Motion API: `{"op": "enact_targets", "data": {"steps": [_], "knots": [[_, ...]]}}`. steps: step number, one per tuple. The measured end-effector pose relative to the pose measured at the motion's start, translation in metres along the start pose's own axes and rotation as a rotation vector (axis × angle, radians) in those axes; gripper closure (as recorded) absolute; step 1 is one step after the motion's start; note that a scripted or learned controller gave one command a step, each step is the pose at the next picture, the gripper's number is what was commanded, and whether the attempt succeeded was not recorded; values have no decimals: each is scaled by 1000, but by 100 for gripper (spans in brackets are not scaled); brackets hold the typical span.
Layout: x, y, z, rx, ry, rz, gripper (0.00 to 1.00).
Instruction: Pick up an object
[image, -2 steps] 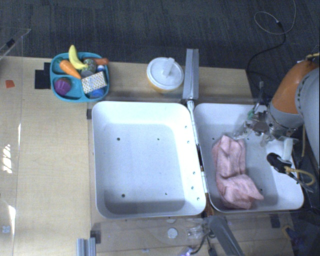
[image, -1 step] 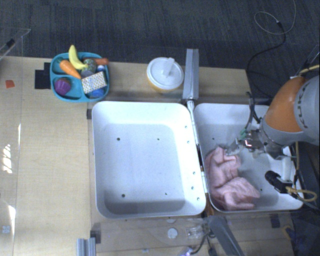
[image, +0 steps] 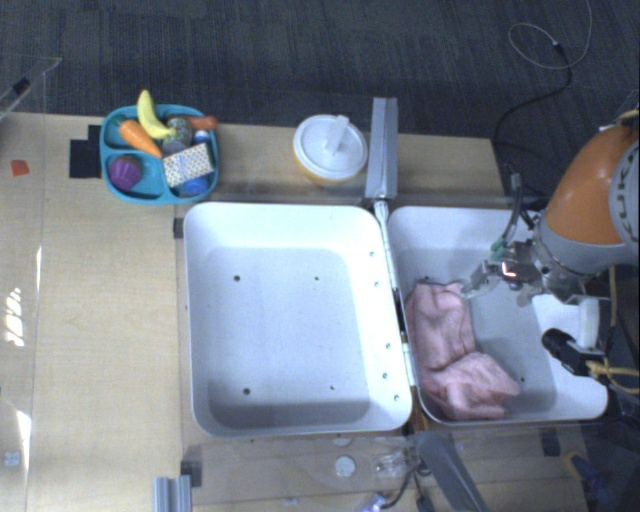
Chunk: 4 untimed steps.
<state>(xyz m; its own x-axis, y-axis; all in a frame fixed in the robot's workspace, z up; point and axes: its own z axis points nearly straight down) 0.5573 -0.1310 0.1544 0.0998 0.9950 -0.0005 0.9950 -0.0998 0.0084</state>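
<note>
Hand (image: 487, 276) poised at the upper right edge of the crumpled pink cloth (image: 452, 352) in the right bin (image: 575, 400), apparently lining up a pinch; finger spread impossible to tell.

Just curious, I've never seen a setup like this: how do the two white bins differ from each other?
The left bin looks wider than the right bin. The left bin shows bare white floor with a few small dark dots, while the right bin holds a crumpled pink cloth along its left side. The robot's arm hangs over the right bin, not the left. Both are shallow, white and round-cornered.
</note>
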Motion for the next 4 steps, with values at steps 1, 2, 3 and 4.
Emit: {"op": "enact_targets", "data": {"steps": [1,2,3,4], "knots": [[8,-16,2,4,0,-94,0],[17,-6,64,-9,0,-149,0],[36,-35,63,-13,-2,-267,0],[38,-31,49,-25,-3,-270,100]]}}
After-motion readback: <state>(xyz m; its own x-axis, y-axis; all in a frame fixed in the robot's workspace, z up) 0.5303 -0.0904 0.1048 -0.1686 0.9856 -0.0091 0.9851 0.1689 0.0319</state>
